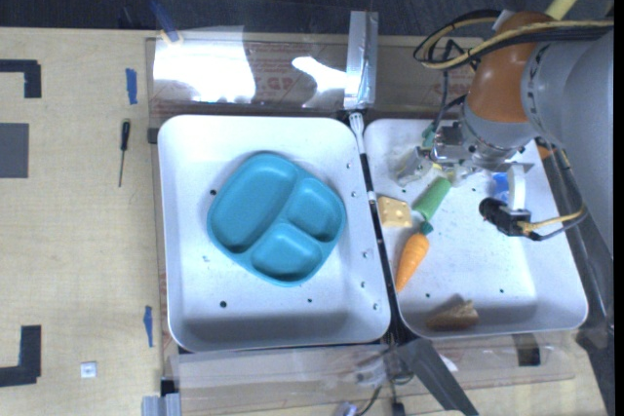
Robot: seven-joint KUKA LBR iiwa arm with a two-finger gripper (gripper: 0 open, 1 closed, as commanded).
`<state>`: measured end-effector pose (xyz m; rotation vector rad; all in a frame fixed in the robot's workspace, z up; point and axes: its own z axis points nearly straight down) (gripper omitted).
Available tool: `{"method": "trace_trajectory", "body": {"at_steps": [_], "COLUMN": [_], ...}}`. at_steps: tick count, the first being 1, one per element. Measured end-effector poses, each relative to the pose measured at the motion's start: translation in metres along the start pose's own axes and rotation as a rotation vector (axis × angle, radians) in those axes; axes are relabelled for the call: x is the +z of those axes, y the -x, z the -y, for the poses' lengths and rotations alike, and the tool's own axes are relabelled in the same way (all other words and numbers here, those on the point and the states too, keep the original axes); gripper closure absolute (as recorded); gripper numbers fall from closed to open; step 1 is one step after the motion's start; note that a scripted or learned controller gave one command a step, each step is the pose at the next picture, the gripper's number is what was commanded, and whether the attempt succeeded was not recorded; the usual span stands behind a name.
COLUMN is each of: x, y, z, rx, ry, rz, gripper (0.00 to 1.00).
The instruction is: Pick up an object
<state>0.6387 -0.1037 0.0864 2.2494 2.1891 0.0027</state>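
The pale wooden worktop [68, 239] carries two shallow white bins side by side. The grey arm with an orange band above the wrist [546, 93] reaches in from the worktop's right edge over the right white bin [507, 278]. The left white bin [185, 307] holds a blue plastic divided plate [277, 216], lying at its middle.

The gripper [441, 154] hangs low over the far left part of the right bin, its tip just above the upper end of a green cylindrical toy [430, 199]. Whether it is clenched or released cannot be told, as the wrist hides that part.

The green toy lies tilted near the bin's left wall. Just below it lies an orange toy carrot [412, 259], and beside both, against the left wall, a small yellow wedge like cheese [393, 211]. A brown lumpy object [453, 314] rests at the bin's near edge.
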Motion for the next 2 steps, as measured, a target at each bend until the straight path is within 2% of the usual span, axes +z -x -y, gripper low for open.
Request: {"method": "trace_trajectory", "body": {"at_steps": [1, 2], "x": [-0.013, -0.102], "y": [0.000, -0.038], "z": [-0.002, 0.003], "rx": [0.001, -0.456], "ry": [0.008, 0.007], "rz": [0.001, 0.002], "gripper": [1.00, 1.00]}}
